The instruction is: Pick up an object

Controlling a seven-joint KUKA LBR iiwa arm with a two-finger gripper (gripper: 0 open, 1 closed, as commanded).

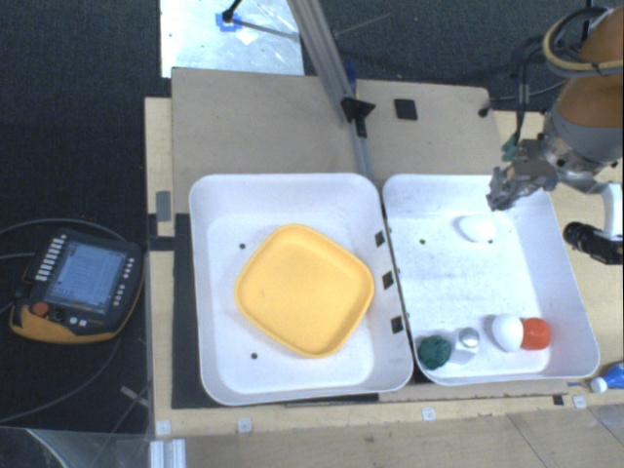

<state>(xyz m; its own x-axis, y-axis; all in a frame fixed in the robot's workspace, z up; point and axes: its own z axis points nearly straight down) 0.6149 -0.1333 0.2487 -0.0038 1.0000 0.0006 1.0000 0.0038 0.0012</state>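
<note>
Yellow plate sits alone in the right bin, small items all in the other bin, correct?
Not quite. The camera view shows the yellow plate alone in the left bin, not the right. The small items, a white ball, an orange object, a green object and a white object, are all in the right bin.

Above the right bin (575,291), the arm (585,115) is grey with an orange band, black cables looping over it, ending in a dark gripper (503,195).
</note>
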